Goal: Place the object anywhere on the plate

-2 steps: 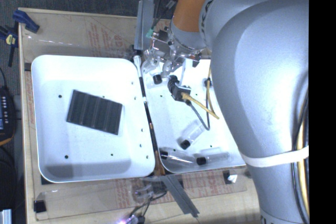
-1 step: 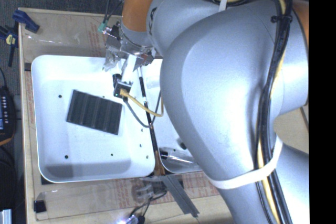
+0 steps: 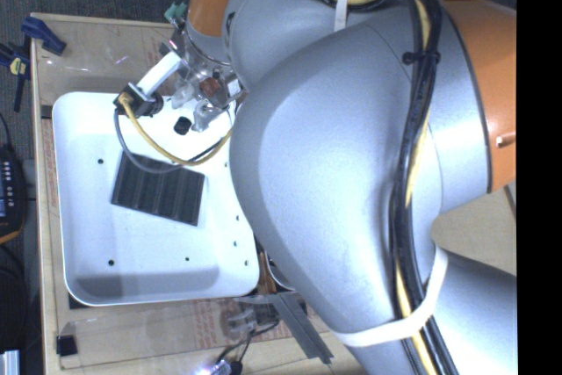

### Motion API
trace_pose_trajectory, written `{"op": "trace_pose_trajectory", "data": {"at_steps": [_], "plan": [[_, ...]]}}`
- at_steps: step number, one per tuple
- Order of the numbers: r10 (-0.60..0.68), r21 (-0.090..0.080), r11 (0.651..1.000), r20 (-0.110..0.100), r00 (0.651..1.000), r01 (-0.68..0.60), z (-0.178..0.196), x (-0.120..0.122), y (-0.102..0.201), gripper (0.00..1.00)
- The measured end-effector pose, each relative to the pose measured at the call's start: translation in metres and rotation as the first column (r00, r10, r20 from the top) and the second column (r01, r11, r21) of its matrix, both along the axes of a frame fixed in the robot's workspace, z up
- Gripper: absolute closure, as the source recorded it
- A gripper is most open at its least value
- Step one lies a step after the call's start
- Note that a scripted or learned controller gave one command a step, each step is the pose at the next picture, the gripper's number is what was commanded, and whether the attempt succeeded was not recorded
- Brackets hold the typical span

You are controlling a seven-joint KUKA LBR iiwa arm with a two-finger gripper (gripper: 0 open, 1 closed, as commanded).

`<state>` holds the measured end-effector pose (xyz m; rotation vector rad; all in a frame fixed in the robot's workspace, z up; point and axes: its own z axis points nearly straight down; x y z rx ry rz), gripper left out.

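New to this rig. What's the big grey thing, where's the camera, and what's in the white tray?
The big grey and orange shape is a robot arm, seen close up from a single fixed camera above the bench, looking down at a slant. It reaches in from the picture's right and hides much of the scene. At its end, near the top left, sits the tool, with a looped yellow cable hanging off it. Below is a shallow white plastic bin on a wooden bench. In the bin lies a dark ribbed rectangular pad, flat and slightly skewed. I cannot tell if the tool holds anything.
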<state>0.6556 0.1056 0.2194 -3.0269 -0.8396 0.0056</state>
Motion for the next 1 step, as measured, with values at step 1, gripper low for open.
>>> {"op": "trace_pose_trajectory", "data": {"at_steps": [1], "plan": [[-0.121, 0.001, 0.993, 0.002, 0.993, 0.121, -0.1188, -0.0188, 0.0513, 1.0]]}}
